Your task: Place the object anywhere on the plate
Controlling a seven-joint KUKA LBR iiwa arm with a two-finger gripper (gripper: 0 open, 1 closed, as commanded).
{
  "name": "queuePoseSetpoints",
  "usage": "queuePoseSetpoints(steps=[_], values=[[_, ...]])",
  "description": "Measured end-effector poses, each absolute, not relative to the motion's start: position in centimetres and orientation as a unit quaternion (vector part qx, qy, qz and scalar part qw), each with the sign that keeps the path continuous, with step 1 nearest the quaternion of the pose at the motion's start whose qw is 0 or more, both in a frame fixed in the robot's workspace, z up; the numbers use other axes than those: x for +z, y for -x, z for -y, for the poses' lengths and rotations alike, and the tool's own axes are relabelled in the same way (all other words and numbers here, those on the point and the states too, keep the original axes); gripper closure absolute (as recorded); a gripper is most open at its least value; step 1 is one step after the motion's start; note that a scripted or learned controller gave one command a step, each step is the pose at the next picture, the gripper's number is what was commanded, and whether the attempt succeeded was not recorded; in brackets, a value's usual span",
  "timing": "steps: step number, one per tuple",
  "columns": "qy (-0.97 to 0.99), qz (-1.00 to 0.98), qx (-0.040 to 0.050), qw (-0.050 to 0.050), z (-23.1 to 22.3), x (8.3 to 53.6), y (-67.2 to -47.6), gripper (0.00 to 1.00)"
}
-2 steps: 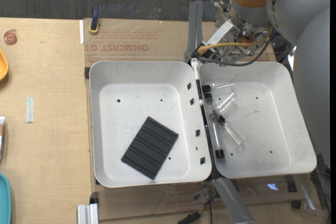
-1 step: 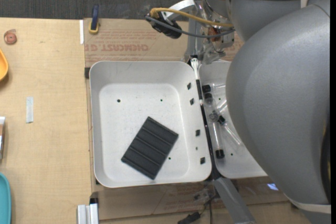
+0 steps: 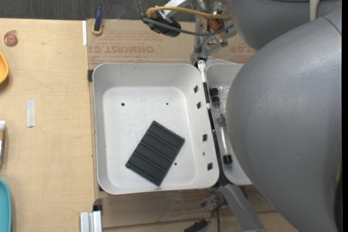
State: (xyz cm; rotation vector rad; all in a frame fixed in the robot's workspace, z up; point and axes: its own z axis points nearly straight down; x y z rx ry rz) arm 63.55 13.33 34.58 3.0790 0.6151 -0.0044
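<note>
A black ribbed rectangular slab [image 3: 156, 152] lies flat and turned at an angle on the floor of the left white bin [image 3: 109, 117], toward its front. My gripper [image 3: 202, 54] hangs at the back, over the rim where the two bins meet, well apart from the slab. Yellow and black cables [image 3: 163, 22] loop around the wrist. The grey arm [image 3: 288, 117] fills the right side and hides most of the right bin [image 3: 217, 70]. I see nothing held under the gripper.
Cardboard [image 3: 136, 46] lies under the bins. The wooden bench [image 3: 43, 117] at left bears a small clear strip [image 3: 30, 114], an orange thing [image 3: 2, 70] and a teal thing [image 3: 4, 206] at its edge. A blue clamp [image 3: 98, 19] sits behind.
</note>
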Motion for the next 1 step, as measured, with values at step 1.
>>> queuePoseSetpoints(steps=[1], values=[[-0.946,-0.324,-0.0025,0.001,-19.24,41.98,-63.97,1.0]])
